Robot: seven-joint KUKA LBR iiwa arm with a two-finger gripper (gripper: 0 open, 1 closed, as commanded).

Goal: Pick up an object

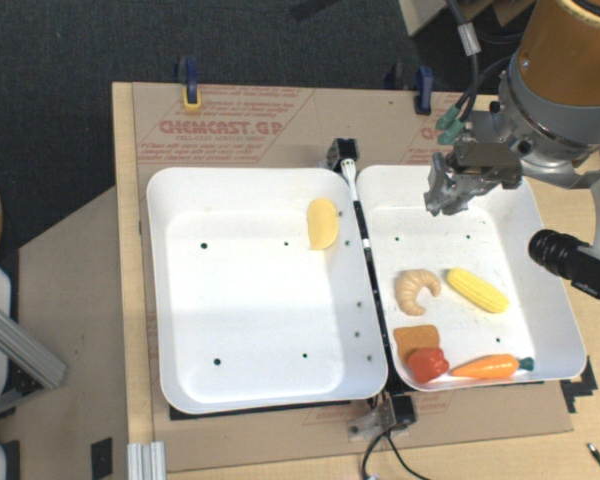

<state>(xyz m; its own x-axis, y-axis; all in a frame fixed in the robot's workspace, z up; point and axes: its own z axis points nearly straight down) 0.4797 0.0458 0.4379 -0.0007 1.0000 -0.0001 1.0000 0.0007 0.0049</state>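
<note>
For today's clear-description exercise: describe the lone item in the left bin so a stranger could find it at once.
Start at the left bin, the one away from the arm. Look to its far right corner, beside the divider between the bins. There lies a pale yellow oval piece, the single item in that bin, plainer than the croissant and corn next door.

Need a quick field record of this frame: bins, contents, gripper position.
left bin: one yellow oblong piece, by its right wall, far end
right bin: croissant, corn, tomato, carrot, brown slab
layout: croissant and corn mid-bin, side by side; tomato overlaps slab's near edge; carrot along near rim
gripper: over right bin's far end, apart from every item
held: nothing seen between the fingers
</note>
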